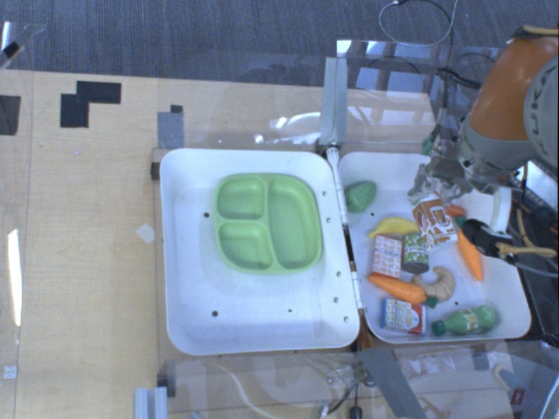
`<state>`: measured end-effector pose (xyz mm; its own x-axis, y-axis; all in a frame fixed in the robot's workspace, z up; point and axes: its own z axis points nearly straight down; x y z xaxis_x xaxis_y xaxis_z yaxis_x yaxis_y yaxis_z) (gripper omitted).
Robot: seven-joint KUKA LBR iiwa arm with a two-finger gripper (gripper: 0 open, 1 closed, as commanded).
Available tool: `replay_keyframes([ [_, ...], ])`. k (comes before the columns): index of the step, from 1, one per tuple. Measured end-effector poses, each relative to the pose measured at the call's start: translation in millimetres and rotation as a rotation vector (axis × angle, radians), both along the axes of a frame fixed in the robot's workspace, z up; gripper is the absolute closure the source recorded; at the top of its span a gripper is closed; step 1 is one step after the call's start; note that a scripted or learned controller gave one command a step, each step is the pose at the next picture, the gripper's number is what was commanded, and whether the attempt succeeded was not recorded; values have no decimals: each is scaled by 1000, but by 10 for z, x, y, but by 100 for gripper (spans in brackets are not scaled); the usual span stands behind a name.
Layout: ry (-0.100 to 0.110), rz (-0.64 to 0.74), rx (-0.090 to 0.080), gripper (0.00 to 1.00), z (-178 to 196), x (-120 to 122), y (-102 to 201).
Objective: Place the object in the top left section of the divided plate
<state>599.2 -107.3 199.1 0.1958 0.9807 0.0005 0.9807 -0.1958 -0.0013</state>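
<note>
The green divided plate (266, 223) lies in the left white bin (188, 321). Its top left section (240, 196) has nothing in it. My gripper (434, 180) hangs over the back of the right bin (515, 312), just above an orange and white snack packet (435, 221). The packet lies on the bin floor among other toy foods. Nothing is seen held by the gripper.
The right bin also holds a green round toy (360, 195), a banana (393, 227), a red carton (387, 256), a small can (415, 253), two carrots (397, 287) (470, 256), a croissant (439, 279), a juice box (403, 316) and a green bottle (463, 321). A raised divider (345, 234) separates the bins.
</note>
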Motion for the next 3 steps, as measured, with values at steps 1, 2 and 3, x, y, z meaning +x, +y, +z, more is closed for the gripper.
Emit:
replay_keyframes([
  [1, 3, -370, -1, 100, -174, -64, 579],
  [2, 2, -457, -2, 100, 227, -41, 1599],
  [3, 1, -359, -2, 100, 283, -65, 2422],
])
